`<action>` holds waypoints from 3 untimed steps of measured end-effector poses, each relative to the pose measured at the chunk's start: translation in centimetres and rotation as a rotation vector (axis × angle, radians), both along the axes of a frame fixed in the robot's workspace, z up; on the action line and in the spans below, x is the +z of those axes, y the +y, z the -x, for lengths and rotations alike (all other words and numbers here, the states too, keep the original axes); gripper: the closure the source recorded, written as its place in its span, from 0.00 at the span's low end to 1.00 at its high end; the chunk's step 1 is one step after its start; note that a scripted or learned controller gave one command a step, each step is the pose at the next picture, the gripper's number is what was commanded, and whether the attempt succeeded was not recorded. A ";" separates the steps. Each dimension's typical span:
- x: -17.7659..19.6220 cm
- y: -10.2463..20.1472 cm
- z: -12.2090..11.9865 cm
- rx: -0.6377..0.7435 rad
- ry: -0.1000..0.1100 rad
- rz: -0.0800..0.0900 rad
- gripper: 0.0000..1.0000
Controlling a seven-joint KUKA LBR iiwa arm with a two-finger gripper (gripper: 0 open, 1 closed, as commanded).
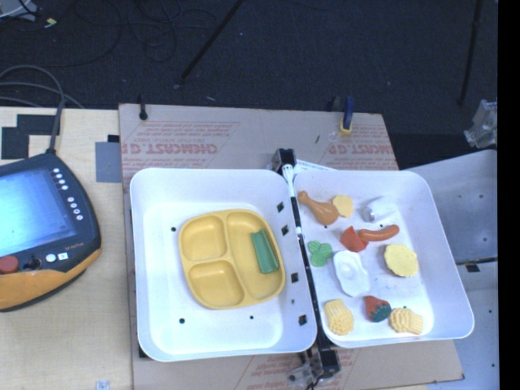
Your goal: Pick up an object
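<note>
The left bin [154, 218] and the right bin [439, 218] are plain white. In the left one a yellow divided tray [213, 279] carries a dark green block [265, 251]. The right one shows an orange-brown drumstick [318, 209], a pale yellow piece [344, 206], a red-orange sausage [379, 234], green broccoli [321, 253], a white fried egg [352, 272], a yellow round slice [400, 260], a red strawberry with green leaves [376, 308] and two yellow corn pieces [339, 317] [406, 321]. Under the bins lies brown cardboard [244, 140] printed with red lettering. The desk [65, 323] is pale wood. The pendant [41, 226] has an orange body, grey face and light blue screen.
</note>
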State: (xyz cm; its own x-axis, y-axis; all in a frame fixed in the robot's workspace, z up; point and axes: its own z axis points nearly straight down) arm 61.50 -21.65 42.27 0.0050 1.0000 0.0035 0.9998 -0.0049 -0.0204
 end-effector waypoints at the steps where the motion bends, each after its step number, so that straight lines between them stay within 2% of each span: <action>1: 11.8 1.5 -0.5 0.007 -0.024 0.006 1.00; 2: -0.1 0.3 3.2 0.004 -0.001 -0.002 1.00; 3: 11.8 3.3 0.1 0.009 -0.023 0.006 1.00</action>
State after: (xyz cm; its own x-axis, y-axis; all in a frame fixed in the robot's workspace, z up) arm 61.42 -18.38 54.09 -0.0039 1.0000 -0.0024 1.0000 0.0039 0.0031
